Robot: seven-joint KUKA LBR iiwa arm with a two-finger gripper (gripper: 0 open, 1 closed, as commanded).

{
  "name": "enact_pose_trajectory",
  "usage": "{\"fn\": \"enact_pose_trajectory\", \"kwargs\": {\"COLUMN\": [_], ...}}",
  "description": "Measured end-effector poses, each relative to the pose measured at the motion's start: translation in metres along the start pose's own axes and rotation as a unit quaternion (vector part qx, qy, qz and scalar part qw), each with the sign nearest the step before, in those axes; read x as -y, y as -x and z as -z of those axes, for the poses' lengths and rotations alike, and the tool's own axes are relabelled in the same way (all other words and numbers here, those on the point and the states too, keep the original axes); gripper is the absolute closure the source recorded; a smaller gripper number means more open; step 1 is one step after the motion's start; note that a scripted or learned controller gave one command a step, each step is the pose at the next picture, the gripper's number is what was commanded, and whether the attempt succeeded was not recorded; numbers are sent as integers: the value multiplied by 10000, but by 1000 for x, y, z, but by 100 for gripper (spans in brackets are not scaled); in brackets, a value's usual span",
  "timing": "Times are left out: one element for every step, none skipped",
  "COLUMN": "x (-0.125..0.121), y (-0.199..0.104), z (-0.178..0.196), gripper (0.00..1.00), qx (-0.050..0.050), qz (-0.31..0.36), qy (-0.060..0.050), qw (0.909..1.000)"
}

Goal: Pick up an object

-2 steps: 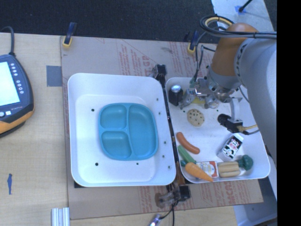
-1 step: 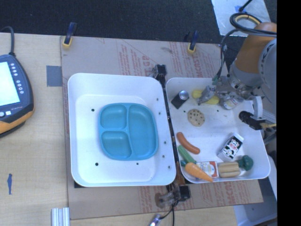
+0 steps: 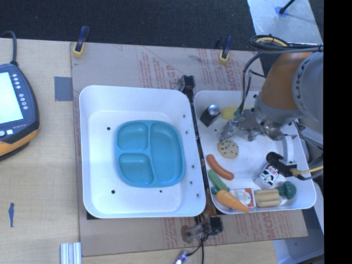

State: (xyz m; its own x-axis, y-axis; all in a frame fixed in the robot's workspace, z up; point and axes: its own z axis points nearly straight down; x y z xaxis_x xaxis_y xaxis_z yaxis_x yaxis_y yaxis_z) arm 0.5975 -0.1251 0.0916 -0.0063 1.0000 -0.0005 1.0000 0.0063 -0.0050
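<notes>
The grey arm with its orange band reaches in over the right-hand shallow white bin [image 3: 308, 199], and its pincer [image 3: 237, 128] hangs low above the bin's upper part. The metal parts there blur together against the white floor, so I cannot tell how the pincer stands, and nothing can be seen pinched in it.

The likeliest thing to lift is the round tan cookie with dark specks [image 3: 227, 148], lying flat on the bin floor just below the pincer. It looks like a light, stiff toy piece; being thin and flat, it probably offers little to take hold of except its rim, and a grip across the edge would suit it best. A smooth plastic surface could slip.

Nearby lie a small dark object with a silver cap [image 3: 210, 114] and a small yellow piece [image 3: 229, 114], the latter partly covered by the arm. Further down are an orange-red sausage [image 3: 220, 167], an orange carrot with green top [image 3: 230, 199], a tan bread-like block [image 3: 268, 197], a black-and-white carton [image 3: 268, 175] and a green broccoli-like piece [image 3: 287, 190]; these crowd together, touching or nearly so.

The left white bin [image 3: 88, 147] holds a blue divided plate [image 3: 149, 153]. The arm's bulk hides the right bin's upper right corner.
</notes>
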Motion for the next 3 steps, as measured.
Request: {"fn": "enact_pose_trajectory", "kwargs": {"x": [31,30,13], "y": [-30,-28,-101], "z": [0,11,101], "gripper": [0,100,100], "qx": [2,12,-6], "qz": [1,20,-8], "qy": [0,-2,13], "qw": [10000,10000,10000]}}
